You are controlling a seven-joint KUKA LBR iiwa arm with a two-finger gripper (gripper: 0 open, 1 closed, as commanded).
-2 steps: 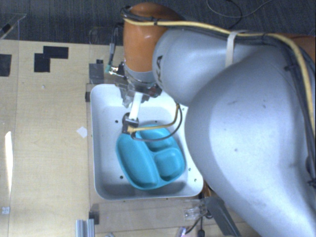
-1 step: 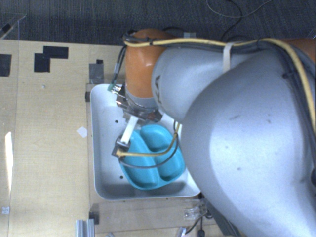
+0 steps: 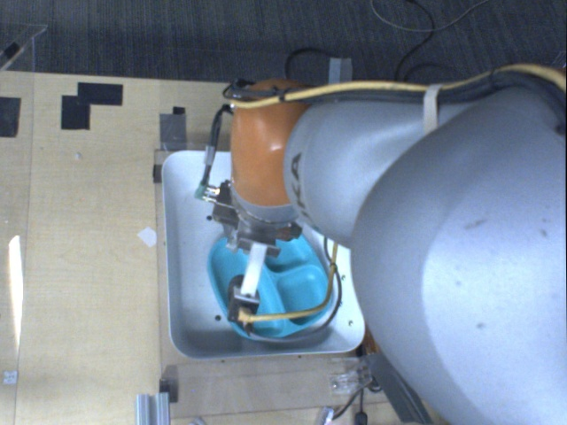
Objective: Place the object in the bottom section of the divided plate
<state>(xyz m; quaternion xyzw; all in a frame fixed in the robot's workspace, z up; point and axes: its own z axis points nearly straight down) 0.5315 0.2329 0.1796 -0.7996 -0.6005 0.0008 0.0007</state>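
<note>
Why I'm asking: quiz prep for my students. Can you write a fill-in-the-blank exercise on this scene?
1. The divided plastic plate lying in the shallow white bin is ____ in colour.
2. The band around the grey robot arm above its wrist is ____.
3. That arm reaches over the bin from the view's ____ side.
Missing words: blue; orange; right.

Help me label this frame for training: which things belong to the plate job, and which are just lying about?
Job:
- blue divided plate
- white bin holding it
- claw over the plate

Lying about:
- black patches on the bench
- loose cable on the floor
- clear plastic piece below the bin
</note>
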